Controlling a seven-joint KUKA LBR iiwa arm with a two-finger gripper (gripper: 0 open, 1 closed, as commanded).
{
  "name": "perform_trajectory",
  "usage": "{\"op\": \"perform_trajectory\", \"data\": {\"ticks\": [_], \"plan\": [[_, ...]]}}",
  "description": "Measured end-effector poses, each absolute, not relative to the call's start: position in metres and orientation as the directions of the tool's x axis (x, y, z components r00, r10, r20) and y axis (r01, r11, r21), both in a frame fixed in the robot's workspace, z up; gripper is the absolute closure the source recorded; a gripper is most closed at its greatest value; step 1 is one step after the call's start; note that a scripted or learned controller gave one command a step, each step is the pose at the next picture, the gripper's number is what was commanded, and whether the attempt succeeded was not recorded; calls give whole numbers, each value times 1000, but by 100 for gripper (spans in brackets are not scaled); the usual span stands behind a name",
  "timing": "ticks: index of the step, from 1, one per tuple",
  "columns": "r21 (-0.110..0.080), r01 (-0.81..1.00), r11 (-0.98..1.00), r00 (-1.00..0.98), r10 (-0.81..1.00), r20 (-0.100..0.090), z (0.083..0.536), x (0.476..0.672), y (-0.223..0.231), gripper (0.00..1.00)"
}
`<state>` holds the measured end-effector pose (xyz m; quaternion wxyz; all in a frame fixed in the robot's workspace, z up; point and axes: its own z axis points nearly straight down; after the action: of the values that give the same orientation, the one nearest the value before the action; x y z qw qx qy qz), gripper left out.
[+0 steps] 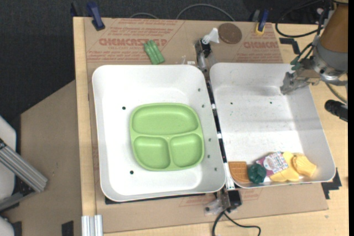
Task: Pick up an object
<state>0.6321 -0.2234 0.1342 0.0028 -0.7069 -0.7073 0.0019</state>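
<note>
A: Camera view puts the hand at about one o'clock over the right bin; whether it is released or clenched, I cannot tell.

B: And the pickable things?

A: A huddle of small toys in that bin's five o'clock corner, well apart from the hand, toward six o'clock from it.

B: The risk?

A: They press together against the bin wall, so a descent could likely strike the rim or nudge several. The green divided plate lies in the left bin.

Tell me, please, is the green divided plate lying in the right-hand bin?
No, the green divided plate lies in the left bin; the right bin holds small items at its near edge.
</note>
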Motion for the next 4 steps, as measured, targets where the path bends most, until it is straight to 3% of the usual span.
{"op": "perform_trajectory", "data": {"ticks": [1,2,3,4], "plan": [[-7,1000,1,-1,1000,2,81,632,-223,0],[4,1000,2,-2,1000,-2,85,647,-223,0],[-1,1000,0,0,1000,0,87,639,-223,0],[4,1000,2,-2,1000,-1,85,652,-223,0]]}}
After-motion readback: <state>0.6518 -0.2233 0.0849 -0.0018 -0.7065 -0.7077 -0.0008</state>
